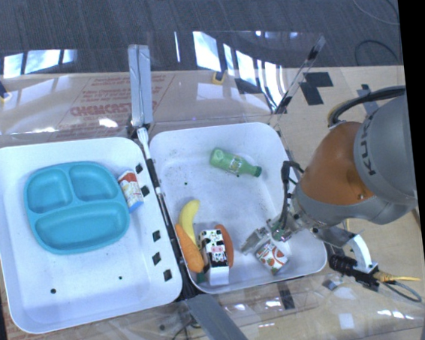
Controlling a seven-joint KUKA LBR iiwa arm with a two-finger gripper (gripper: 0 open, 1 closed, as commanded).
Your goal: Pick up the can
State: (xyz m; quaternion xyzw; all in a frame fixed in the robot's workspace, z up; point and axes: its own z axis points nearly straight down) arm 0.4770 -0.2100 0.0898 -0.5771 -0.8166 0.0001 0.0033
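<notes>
A small white can (273, 258) with red and green print lies tilted in the right bin (217, 138), close to its front right corner. My gripper (263, 237) hangs just above and behind the can, reaching in from the right. Its grey fingers (251, 239) are spread open, and the can sits beside their tips rather than between them. The arm's orange band (333, 171) rises to the right of the bin.
The right bin also holds a green bottle (234, 163) at the back, and a banana (188, 215), a carrot (190, 249) and a cow-print carton (216, 252) at the front left. In the left bin, a blue divided plate (77, 206) lies beside a small red-and-white container (130, 190).
</notes>
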